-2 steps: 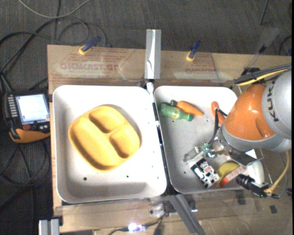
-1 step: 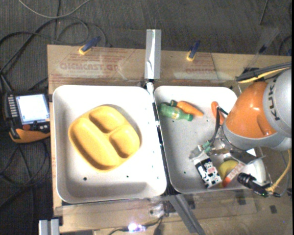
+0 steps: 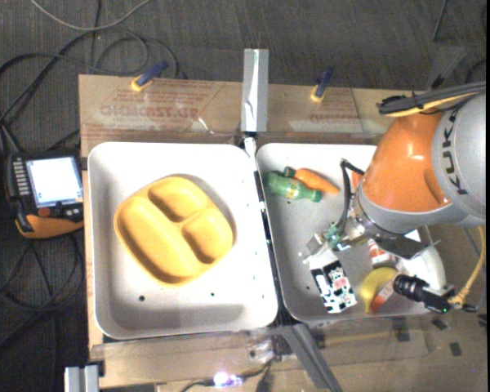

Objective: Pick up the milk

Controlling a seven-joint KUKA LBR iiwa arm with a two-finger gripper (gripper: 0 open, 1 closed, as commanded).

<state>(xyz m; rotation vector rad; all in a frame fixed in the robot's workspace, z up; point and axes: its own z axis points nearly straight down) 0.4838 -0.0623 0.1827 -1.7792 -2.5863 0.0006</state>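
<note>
Looking down on the bench now, and the milk carton (image 3: 333, 286) lies flat near the front edge of the right-hand bin (image 3: 287, 243), a small white box with dark print, its long axis running roughly from the bin's middle toward the front rim, slightly slanted. The gripper (image 3: 336, 237) sits just above it in the picture, toward the back of the bin, with the arm's orange band (image 3: 400, 174) bulking over the right side. So the carton is on the near, front side of the tool, very close, perhaps touching at its upper end, though that contact is too tangled to call. As for the grip itself, I cannot tell how it stands; the metal bits and wiring there blur together, and nothing is plainly held. Just right of the carton lies a yellow banana (image 3: 374, 284), crowding that side. Farther back rest a green bottle (image 3: 291, 188) and a carrot (image 3: 317, 179). The left bin (image 3: 106, 300) carries a yellow divided plate (image 3: 173, 229), well apart from the action.
</note>
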